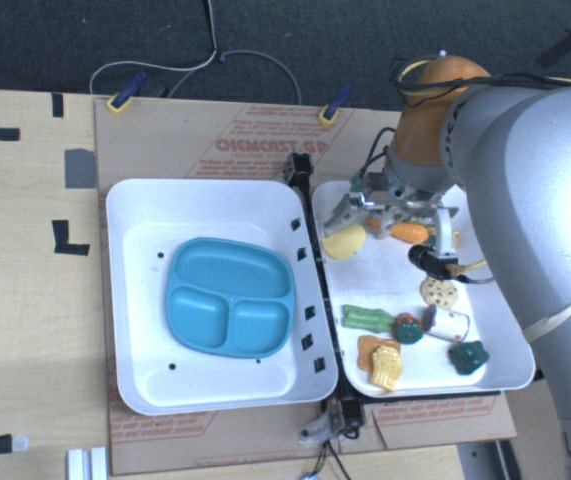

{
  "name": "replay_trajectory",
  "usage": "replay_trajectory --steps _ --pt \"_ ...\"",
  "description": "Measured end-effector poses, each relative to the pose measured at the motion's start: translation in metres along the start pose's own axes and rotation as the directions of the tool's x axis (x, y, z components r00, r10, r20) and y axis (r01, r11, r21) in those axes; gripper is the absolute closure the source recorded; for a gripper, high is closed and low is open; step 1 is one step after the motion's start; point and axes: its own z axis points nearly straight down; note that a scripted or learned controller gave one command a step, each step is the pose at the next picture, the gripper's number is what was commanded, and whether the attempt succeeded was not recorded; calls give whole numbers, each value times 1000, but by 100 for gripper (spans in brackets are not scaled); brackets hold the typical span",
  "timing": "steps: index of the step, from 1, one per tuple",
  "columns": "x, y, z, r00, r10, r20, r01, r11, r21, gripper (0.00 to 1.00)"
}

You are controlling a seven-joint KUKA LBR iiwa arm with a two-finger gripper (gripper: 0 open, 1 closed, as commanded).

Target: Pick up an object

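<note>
My gripper (389,211) hangs low over the far part of the right bin (505,363), under the orange wrist band. Just to its left, a pale yellow lemon-shaped piece (344,242) lies close beside it. An orange piece (410,233) sits right under its near side. Nothing shows between its fingers. Nearer the front of this bin lie a speckled cookie-like piece (438,291), a green pod (366,318), a teal ball (407,328), a small white cylinder (450,321), a yellow-orange toy (382,362) and a dark green piece (468,356).
The left bin (135,268) holds a blue divided plate (230,296) in its middle. A black divider with clips (310,268) runs between the two bins. The grey arm (535,198) covers the right bin's right side.
</note>
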Motion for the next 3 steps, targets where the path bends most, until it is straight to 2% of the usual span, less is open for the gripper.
replay_trajectory --steps 1,2,3 --pt "-2 5 -15 1000 -2 9 2 1000 -29 100" --pt "-1 2 -10 1000 -2 7 2 1000 -17 0" --pt "-46 0 -1 1000 -1 3 1 1000 -22 0"
